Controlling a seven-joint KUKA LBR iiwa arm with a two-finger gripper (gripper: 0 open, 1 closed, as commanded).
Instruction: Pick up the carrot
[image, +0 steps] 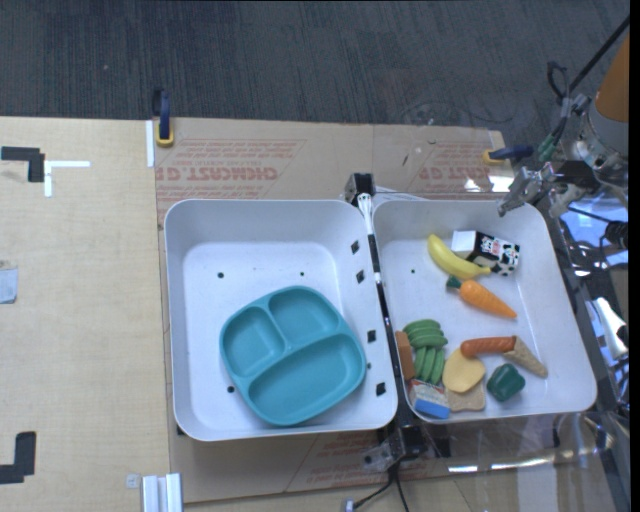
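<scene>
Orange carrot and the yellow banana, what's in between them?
In the camera view, the orange carrot and curved yellow banana lie side by side with nothing between them, just a thin strip of the white bin.

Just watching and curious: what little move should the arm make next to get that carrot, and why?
Probably swing the end effector inward over the orange toy carrot. It sits at the right white bin's far corner, and the carrot lies mid-bin beside the yellow toy banana.
</scene>
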